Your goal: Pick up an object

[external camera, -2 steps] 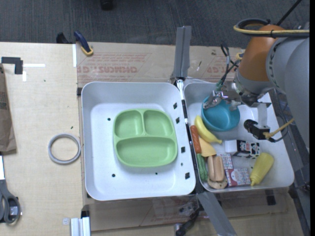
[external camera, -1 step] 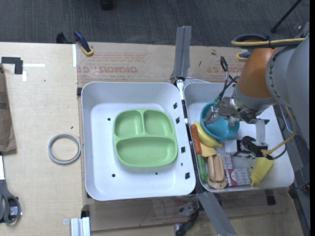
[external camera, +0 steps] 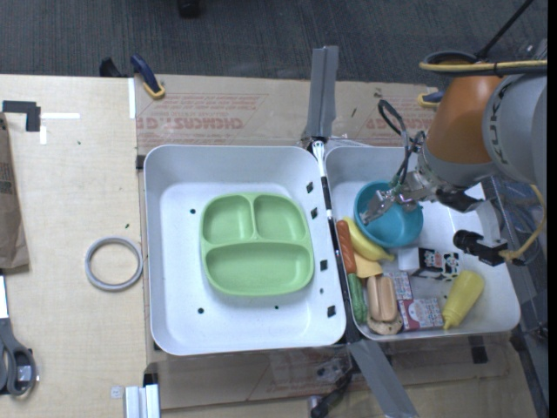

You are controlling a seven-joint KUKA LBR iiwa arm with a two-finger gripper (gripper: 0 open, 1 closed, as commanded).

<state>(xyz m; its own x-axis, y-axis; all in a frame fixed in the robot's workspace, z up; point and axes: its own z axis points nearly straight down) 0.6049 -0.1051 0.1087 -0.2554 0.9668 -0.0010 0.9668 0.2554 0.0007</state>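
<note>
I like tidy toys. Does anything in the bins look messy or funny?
Yes. The right bin is crowded: a blue bowl, banana, hot dog and yellow bottle lie jumbled together along its left and lower part. The green tray sits alone in the left bin, slightly crooked.

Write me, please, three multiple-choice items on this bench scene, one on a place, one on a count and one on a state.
1. Where does the green divided plate lie?
A. in the left bin
B. in the right bin
C. on the bench

2. How many compartments does it have?
A. two
B. three
C. four

3. How does the yellow squeeze bottle rest?
A. standing upright
B. lying on its side
C. inside the teal bowl

Answers: 1 A, it sits mid-bin left of the divider; 2 B, two small ones above a wide one; 3 B, it lies along the right bin's floor.
</note>
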